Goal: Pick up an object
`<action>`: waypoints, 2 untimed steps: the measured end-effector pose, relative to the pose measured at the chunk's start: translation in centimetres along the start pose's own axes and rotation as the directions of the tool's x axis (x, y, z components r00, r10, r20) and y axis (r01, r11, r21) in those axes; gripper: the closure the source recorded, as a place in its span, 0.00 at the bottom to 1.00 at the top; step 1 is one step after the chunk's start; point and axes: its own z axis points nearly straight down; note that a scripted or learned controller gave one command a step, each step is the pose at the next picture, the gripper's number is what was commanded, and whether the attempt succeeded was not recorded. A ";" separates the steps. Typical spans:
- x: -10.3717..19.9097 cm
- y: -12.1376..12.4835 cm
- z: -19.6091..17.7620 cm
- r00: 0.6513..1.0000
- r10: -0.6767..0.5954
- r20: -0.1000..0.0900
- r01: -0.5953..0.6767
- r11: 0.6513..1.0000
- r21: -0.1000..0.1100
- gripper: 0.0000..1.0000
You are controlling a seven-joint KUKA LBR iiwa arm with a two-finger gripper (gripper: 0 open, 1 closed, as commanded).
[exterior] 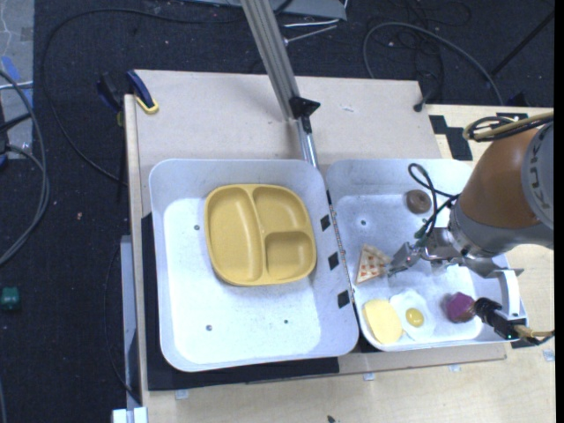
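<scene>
Camera view, overhead at a slant: two white bins side by side on bench. Left bin (pixel 189 324) holds a yellow divided plate (pixel 261 233) w/ three compartments, nothing in them. Right bin (pixel 352 179) holds the pick candidates: toy pizza slice (pixel 371 263) near bin centre-left, yellow oval piece (pixel 382 321) at front edge, toy fried egg (pixel 412 315) just beside it, purple round item (pixel 459 307) further right, small brown round item (pixel 418 201) toward the back. Arm enters from right, orange band above wrist. Gripper (pixel 407 257) sits low over the right bin, tip just beside the pizza slice's right edge. Claw state: can't tell; fingers too small and dark to resolve, and nothing visibly sits between them. No object lifted; all items lie on bin floor.

Judged step: approach/descent on pizza slice; task not yet done.

Risks:
- Slice is flat and thin; fingers may close above it and come up w/o a grip
- Tip appears offset to slice's edge, so closing could push it sideways vs. clamp it
- Egg and yellow piece lie near; a wide sweep could nudge them
- Cable by wrist could snag
</scene>
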 end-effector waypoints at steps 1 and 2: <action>0.0 0.1 2.1 1.000 0.001 0.003 -0.001 1.000 -0.005 0.00; -0.1 0.2 0.9 1.000 0.002 0.005 -0.002 1.000 -0.011 1.00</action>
